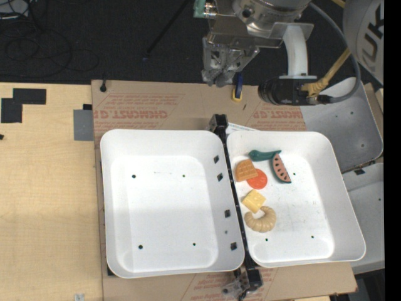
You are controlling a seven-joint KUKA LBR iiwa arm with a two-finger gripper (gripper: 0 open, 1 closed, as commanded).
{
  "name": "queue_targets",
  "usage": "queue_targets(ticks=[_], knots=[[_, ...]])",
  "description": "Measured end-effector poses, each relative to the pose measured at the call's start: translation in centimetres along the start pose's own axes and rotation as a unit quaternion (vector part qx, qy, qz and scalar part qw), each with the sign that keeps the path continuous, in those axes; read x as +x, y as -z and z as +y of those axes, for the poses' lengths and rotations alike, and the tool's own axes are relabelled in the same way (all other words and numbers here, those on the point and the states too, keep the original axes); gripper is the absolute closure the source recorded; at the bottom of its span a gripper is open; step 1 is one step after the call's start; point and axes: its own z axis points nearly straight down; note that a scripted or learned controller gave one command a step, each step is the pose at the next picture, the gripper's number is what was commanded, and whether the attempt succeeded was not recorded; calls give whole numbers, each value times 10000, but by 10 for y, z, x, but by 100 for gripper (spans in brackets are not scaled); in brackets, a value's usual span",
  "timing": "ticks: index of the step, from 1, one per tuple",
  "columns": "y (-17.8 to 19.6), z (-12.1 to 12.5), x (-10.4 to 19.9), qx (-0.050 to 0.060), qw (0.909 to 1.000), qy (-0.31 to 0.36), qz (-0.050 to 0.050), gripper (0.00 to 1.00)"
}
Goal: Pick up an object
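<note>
We see the left bin [163,199] first. Next, the right bin [313,231] has small toy foods bunched at its nine o'clock side: an orange waffle [245,169], a red disc [257,180], a yellow block [254,200] and a tan ring [261,219]. A green piece [264,155] and a watermelon slice [281,168] lie at eleven o'clock. The gripper [220,74] hangs up at twelve o'clock, past both bins, touching nothing. We cannot tell how it is set.

- A flat orange waffle-like piece [245,169], red disc [257,180], yellow block [254,200] and tan curled croissant [262,219] are lying clustered.
- A teal curved piece [264,155] and watermelon slice [281,168] are sitting beside them.
</note>
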Motion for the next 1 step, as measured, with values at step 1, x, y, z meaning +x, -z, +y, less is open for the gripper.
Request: queue_targets(ticks=[1], knots=[[0, -10, 74, 21, 10000, 51, 12, 100]])
